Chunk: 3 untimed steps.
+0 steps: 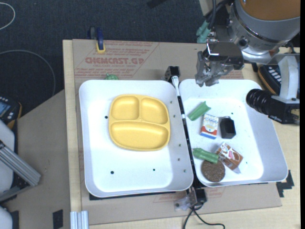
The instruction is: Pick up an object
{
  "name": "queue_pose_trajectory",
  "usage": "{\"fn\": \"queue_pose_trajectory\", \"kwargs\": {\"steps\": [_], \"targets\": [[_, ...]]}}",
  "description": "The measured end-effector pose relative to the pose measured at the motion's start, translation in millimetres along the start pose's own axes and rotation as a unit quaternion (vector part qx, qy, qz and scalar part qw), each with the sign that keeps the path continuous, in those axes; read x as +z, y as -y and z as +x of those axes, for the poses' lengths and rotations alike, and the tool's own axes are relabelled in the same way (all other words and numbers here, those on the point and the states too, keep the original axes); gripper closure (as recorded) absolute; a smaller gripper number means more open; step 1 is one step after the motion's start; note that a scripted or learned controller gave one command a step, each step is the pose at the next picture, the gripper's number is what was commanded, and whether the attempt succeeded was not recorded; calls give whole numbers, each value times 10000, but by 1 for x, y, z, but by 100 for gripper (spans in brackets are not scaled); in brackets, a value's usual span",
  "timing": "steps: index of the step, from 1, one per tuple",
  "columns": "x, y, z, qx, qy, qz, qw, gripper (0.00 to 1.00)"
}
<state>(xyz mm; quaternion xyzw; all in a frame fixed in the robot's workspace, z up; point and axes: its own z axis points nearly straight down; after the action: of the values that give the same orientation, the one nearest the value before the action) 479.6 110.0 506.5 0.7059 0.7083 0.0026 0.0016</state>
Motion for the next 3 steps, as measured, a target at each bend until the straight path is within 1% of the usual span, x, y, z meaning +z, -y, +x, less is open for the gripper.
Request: {"fn": "queue_pose_trajectory", "kwargs": {"steps": [1, 2, 3], "targets": [[161, 4, -82, 69, 28, 123, 9999, 100], [112, 1, 49, -55, -17, -1, 10000, 100], [-37, 0, 95, -20, -40, -59, 10000, 100]]}}
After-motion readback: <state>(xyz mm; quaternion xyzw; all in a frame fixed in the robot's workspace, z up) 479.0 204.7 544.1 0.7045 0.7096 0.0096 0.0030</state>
